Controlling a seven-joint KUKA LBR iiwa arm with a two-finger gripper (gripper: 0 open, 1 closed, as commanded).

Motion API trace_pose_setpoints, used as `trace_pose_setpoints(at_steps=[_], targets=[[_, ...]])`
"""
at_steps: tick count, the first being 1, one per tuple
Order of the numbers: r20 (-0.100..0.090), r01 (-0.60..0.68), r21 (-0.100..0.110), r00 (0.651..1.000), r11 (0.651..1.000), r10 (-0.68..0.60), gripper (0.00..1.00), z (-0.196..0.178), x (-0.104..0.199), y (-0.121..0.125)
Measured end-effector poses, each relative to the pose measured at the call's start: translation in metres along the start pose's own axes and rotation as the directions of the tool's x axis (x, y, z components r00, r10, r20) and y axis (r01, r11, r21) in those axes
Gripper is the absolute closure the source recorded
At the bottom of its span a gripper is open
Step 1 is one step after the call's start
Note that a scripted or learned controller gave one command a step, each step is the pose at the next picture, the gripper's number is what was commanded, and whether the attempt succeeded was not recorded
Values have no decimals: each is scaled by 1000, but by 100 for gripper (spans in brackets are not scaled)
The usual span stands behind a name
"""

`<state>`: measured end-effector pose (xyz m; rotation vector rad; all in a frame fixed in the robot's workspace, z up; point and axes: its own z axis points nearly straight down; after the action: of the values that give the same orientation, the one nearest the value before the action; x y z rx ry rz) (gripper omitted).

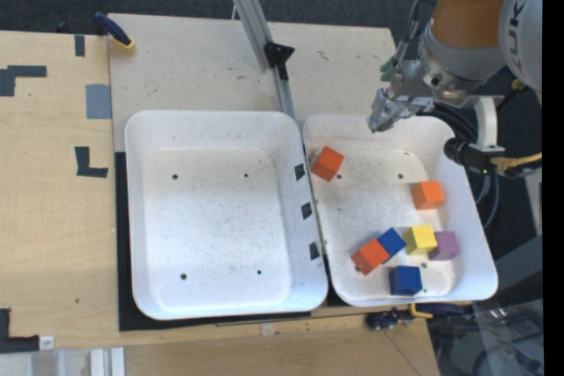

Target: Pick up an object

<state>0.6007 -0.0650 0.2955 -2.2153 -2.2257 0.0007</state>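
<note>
Blocks lie scattered in the right bin [339, 277], the landmark for all that follows. An orange block [328, 163] sits tilted near that bin's upper left corner, close to the wall it shares with the left bin [145, 189]. A second orange block [428, 195] rests by the bin's right wall. In its lower part a cluster gathers: an orange-red block [370, 255] touching a blue block [391, 241], a yellow block [422, 239] beside a purple block [444, 246], and a darker blue block [405, 280] just below them. The gripper [384, 121] hangs over the bin's upper rim, with nothing between its fingers; whether they stand apart or together I cannot tell.
</note>
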Motion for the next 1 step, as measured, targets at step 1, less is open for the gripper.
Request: trace_pose_setpoints(at_steps=[1], targets=[[0, 1, 2, 1000, 1000, -1, 100, 14, 51, -16]])
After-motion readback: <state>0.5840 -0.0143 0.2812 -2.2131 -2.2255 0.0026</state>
